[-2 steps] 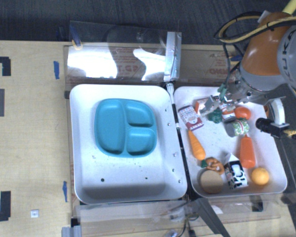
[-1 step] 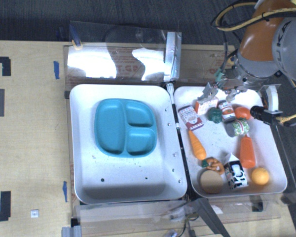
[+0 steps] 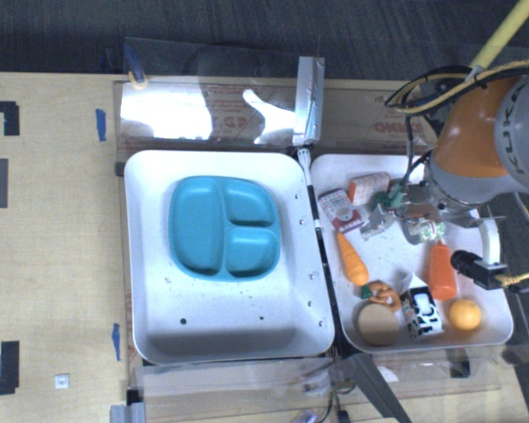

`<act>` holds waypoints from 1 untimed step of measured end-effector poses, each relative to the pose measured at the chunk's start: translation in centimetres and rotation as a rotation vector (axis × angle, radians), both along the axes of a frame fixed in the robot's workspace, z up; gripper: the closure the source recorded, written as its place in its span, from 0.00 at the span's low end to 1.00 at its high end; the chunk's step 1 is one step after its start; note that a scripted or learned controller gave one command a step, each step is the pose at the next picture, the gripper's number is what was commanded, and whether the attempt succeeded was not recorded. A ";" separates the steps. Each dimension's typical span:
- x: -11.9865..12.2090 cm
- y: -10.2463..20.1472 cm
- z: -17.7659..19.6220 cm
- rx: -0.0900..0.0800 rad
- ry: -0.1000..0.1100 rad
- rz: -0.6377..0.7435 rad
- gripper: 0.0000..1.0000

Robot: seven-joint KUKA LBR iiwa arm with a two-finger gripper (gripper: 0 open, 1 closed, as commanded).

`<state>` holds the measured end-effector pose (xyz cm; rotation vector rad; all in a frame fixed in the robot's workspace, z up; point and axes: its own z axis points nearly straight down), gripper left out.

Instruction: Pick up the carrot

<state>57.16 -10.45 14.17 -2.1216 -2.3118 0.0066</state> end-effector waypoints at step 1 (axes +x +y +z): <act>0.4 4.9 4.4 0.000 -0.011 0.190 0.00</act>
